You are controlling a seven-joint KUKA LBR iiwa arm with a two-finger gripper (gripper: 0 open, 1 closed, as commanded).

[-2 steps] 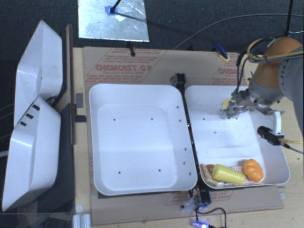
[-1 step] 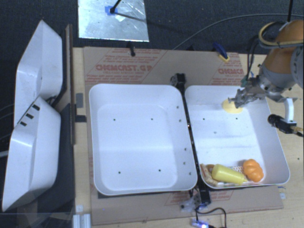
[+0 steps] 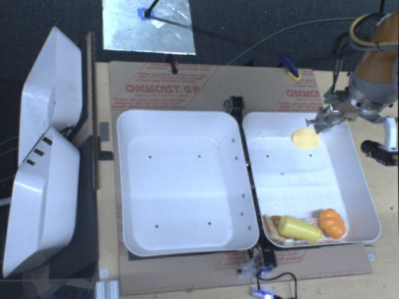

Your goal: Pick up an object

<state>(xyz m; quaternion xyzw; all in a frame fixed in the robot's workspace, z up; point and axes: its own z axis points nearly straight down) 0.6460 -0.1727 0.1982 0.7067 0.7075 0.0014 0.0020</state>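
A pale wooden bench (image 3: pixel 380 185) was seen from above, covered by one flat sheet of brown printed cardboard (image 3: pixel 206 83) on which two shallow white plastic bins were set side by side, their inner rims touching. The left bin (image 3: pixel 181 179) was marked by small dark dots on its floor. In the right bin (image 3: pixel 305 185) three loose things were counted: one pale yellow rounded disc-like object (image 3: pixel 305 139) near the far right corner, one yellow elongated bottle-shaped object (image 3: pixel 299 228) lying on its side along the near wall, and one small orange pumpkin-shaped object (image 3: pixel 332 223) just beside it toward the right. A pale, patterned flat piece (image 3: pixel 273 228) lay under the bottle-shaped object; what it was could not be told. One two-finger metal gripper (image 3: pixel 321 124) was placed over the far right corner of the right bin, its tip just beside the pale yellow object. Whether its fingers were apart or together could not be told. One square sheet of grey metal (image 3: pixel 148 16) lay beyond the cardboard.
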